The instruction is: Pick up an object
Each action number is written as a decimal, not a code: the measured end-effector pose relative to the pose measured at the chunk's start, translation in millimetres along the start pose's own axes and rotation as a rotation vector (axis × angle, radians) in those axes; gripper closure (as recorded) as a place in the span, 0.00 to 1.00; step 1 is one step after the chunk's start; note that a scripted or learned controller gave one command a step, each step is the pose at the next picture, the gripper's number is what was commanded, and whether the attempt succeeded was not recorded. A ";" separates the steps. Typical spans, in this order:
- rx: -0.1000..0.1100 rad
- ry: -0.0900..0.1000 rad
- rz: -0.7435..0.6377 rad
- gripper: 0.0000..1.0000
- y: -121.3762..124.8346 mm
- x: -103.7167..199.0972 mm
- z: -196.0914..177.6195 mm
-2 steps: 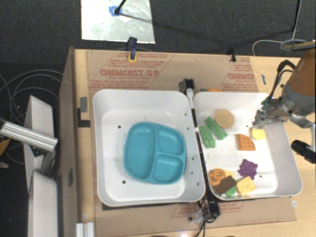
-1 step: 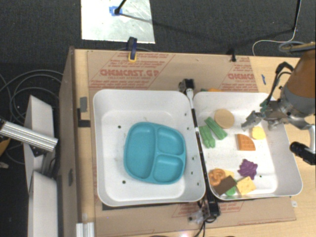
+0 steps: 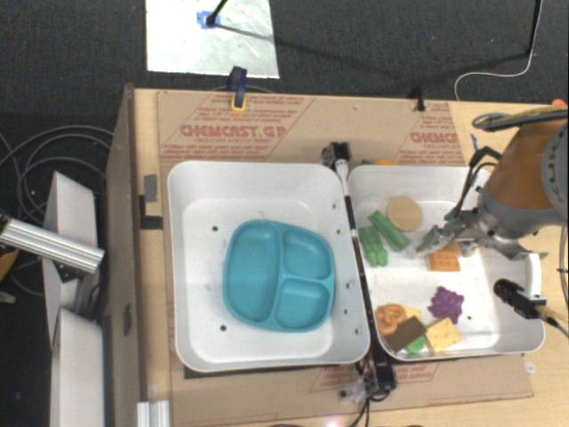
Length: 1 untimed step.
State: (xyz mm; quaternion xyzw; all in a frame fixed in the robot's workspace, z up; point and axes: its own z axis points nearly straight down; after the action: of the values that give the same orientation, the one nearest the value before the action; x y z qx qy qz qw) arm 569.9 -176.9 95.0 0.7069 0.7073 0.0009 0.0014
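Pincer (image 3: pixel 442 238) low in the right bin (image 3: pixel 524 336), right above one orange block (image 3: pixel 444 260).
I count two green sticks (image 3: pixel 380 237), one tan disc (image 3: pixel 404 213), one purple piece (image 3: pixel 446 304) and one blue divided plate (image 3: pixel 278 274) alone in the left bin (image 3: pixel 191 238); the grip I cannot tell.

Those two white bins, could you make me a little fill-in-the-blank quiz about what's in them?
The left bin holds a divided plate coloured ____.
The purple toy lies in the ____ bin.
The gripper is just above an ____ square cracker.
The round tan disc sits beside two ____ sticks.

Missing words: blue; right; orange; green
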 end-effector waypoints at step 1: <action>-0.001 0.000 -0.001 1.00 0.1 0.2 -11.6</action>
State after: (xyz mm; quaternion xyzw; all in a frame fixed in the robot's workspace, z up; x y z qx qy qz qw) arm 569.9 -176.6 106.6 0.7066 0.7076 0.0011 0.0018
